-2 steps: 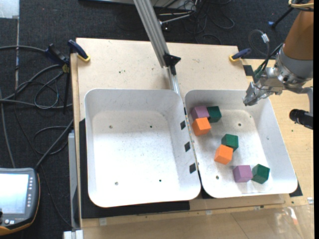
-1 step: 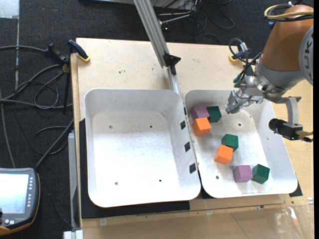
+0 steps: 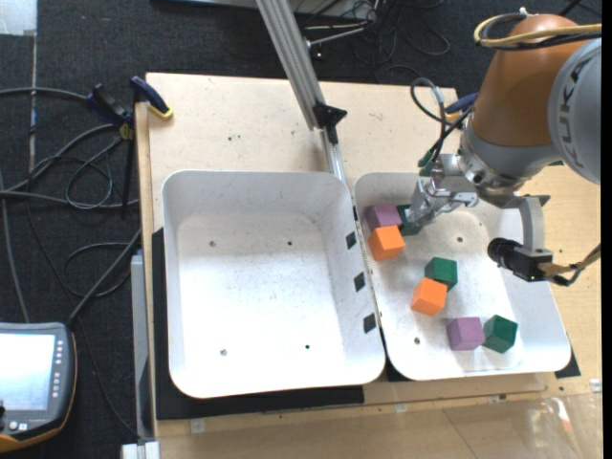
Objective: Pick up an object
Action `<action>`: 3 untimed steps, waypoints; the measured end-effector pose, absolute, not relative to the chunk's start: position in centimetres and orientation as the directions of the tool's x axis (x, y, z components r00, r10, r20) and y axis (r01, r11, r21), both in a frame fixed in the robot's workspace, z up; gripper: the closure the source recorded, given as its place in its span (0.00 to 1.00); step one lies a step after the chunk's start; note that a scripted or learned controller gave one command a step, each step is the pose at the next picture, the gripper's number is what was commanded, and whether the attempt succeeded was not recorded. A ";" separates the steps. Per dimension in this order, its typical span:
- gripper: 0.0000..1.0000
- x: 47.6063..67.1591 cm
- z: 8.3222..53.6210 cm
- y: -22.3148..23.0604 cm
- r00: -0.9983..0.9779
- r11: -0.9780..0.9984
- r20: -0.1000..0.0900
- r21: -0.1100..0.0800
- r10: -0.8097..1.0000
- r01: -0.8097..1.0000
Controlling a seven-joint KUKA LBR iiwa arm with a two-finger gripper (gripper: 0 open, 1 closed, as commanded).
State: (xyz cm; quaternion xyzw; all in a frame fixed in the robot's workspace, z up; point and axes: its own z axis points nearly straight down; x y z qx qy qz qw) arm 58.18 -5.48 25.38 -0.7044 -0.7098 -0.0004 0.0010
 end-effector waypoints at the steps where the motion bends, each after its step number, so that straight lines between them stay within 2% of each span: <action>1: 1.00 56.2 25.8 -0.5 -0.008 0.008 0.002 -0.001 1.000 1.000; 2: 1.00 55.5 25.2 4.1 -0.008 0.008 0.001 -0.001 1.000 1.000; 3: 1.00 53.2 25.0 8.8 -0.007 0.007 0.001 -0.003 1.000 1.000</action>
